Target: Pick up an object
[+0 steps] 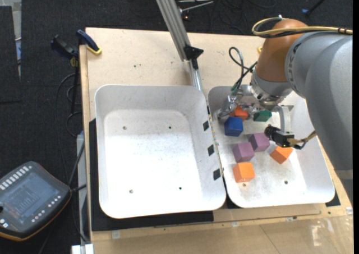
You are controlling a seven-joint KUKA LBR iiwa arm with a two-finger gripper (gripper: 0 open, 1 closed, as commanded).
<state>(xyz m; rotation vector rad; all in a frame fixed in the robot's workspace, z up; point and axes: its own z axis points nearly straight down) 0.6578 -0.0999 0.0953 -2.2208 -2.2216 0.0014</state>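
Note:
My gripper (240, 106) hangs low over the far left part of the right bin (314, 183). Directly under it sits a small red-orange block (241, 113), partly hidden by the gripper body. A blue cube (234, 127) lies just in front of it, and a green block (262, 116) is to its right. Nearer the front of the bin are two purple blocks (243, 151) (259, 142) and two orange blocks (243, 172) (281, 154). No object is visibly lifted.
The left bin (112, 107) sits beside the right one, sharing a raised middle wall (212, 146). A slanted metal rail (171, 14) reaches down to the bins' far edge. A pendant (31, 199) lies off the bench at lower left. Cables loop by the wrist (238, 62).

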